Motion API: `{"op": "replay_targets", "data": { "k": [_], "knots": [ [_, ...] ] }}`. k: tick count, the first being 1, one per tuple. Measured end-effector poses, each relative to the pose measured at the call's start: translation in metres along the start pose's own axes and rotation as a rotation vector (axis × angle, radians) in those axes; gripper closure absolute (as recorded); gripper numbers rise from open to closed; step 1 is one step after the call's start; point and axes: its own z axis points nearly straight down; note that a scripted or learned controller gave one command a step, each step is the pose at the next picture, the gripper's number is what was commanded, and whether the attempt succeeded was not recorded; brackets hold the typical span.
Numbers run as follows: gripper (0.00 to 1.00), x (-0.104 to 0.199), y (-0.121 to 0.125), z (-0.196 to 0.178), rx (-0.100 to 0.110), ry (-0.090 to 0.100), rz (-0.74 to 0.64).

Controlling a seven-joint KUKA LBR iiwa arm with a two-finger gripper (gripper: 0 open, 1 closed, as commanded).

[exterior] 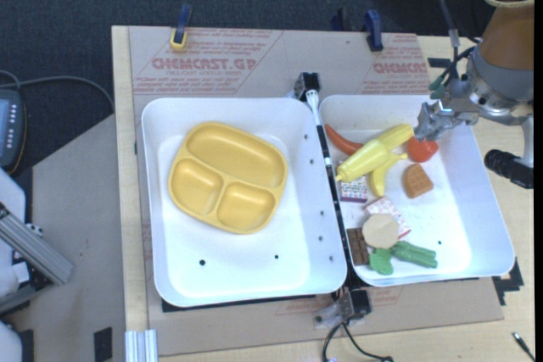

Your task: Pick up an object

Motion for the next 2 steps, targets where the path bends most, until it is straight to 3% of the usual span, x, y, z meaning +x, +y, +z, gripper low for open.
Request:
{"op": "replay_targets", "data": {
  "k": [2],
  "knots": [
    [1.0, 0.115, -0.025, -0.014, 0.002, 0.001, -0.001]
  ]
}}
